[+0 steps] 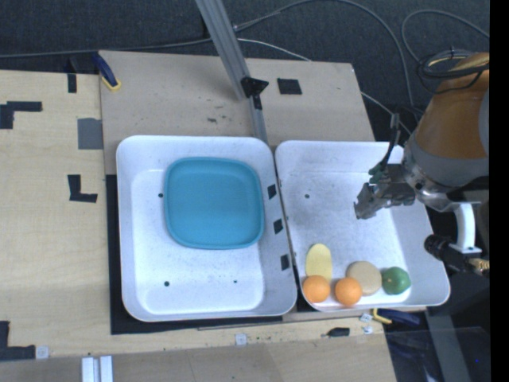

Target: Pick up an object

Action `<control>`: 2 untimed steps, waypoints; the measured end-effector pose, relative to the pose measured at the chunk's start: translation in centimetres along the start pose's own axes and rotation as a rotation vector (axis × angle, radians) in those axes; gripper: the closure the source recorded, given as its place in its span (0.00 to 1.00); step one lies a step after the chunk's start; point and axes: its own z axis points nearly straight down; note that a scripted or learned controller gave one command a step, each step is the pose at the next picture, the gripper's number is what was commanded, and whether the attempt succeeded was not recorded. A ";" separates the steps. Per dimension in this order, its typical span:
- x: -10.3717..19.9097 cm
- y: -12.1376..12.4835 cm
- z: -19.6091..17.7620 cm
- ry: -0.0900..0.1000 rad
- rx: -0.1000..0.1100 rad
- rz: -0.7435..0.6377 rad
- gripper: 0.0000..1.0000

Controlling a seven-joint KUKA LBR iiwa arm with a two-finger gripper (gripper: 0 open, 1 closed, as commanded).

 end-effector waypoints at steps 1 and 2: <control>5.4 0.5 -0.4 0.000 0.000 -0.001 1.00; 10.9 1.3 1.3 0.000 0.001 -0.001 1.00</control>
